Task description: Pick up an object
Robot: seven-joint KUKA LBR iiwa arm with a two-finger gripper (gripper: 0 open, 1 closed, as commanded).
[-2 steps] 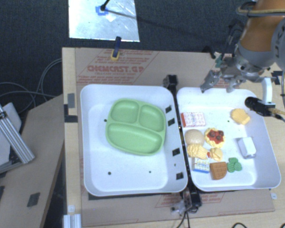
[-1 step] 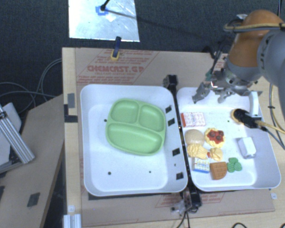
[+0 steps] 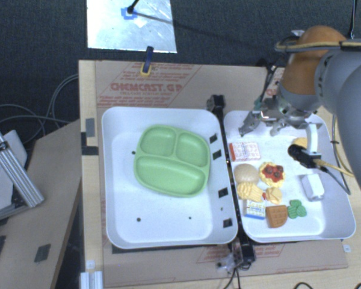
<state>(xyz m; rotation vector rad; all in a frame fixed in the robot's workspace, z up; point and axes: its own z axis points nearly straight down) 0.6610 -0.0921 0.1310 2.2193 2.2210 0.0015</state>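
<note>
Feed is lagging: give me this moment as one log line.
claw: above right bin far end, nothing seen held | food toys: in right bin | green tray: in left bin

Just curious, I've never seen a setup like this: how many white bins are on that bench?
2. The left bin holds a green divided plate. The right bin holds small toy food pieces, with the gripper above its far end. None looks hidden.

Light was even, fairly bright, overhead. Glare lay on metal plate (image 3: 132, 15). Shadows were soft. Picture was slightly grainy; arm (image 3: 343, 71) blurred at right.
</note>
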